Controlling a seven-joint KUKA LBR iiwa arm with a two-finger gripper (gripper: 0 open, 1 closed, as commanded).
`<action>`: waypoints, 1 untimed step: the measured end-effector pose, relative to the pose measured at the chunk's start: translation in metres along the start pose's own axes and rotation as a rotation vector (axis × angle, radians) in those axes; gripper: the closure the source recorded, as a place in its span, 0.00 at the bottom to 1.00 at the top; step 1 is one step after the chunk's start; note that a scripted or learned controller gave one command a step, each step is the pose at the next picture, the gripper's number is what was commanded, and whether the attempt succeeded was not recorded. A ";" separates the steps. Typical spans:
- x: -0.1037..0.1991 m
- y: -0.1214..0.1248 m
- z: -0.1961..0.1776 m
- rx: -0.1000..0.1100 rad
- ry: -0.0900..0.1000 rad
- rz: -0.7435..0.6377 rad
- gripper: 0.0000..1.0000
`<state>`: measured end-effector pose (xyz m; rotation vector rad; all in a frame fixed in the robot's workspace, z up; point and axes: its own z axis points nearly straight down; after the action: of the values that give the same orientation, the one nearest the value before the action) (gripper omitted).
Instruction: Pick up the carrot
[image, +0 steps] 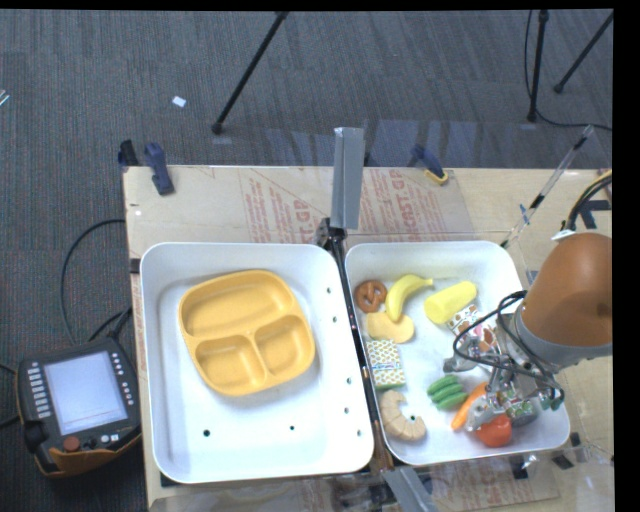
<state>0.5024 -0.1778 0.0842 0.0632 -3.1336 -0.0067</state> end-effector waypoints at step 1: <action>0.020 0.043 -0.002 0.002 -0.005 -0.139 0.00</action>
<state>0.4809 -0.1354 0.0866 0.2818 -3.1269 -0.0049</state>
